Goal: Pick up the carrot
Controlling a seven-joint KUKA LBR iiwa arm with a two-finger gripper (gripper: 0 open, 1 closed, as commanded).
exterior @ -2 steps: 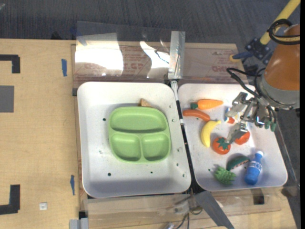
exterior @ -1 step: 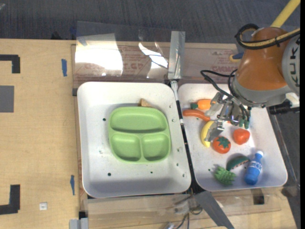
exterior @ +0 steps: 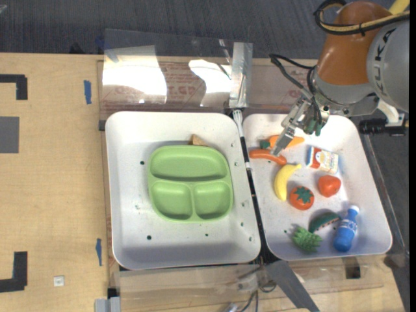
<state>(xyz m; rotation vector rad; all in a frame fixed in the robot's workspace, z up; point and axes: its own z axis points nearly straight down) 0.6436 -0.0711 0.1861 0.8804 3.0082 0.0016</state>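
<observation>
A wooden bench (exterior: 45, 194) carries two white bins side by side, with a clear sheet catching glare along the upper middle of the frame. The left bin (exterior: 123, 174) holds a green tray (exterior: 191, 182) with three compartments and a small brown scrap at its top edge. The right bin (exterior: 370, 194) is crowded: a banana (exterior: 283, 179), a tomato (exterior: 301, 197), a red pepper (exterior: 329, 185), a small carton (exterior: 324, 158), a blue bottle (exterior: 346, 229), and green pieces — one looks like broccoli (exterior: 306, 240) — near the bottom.

The carrot (exterior: 288, 142) lies in the upper left part of the right bin, just above the banana, with another orange piece (exterior: 265, 155) beside it toward the bin's left wall. The arm (exterior: 354, 41) reaches in from the upper right, and the gripper (exterior: 284, 140) sits low, right at the carrot. Whether the jaws are apart or clamped I cannot tell; the tips blur into the orange.

This looks like the grasp step — descent done or nearly so. The next move calls for a firm close on the carrot's body, then a straight lift clear of the banana and the neighbouring orange piece.
</observation>
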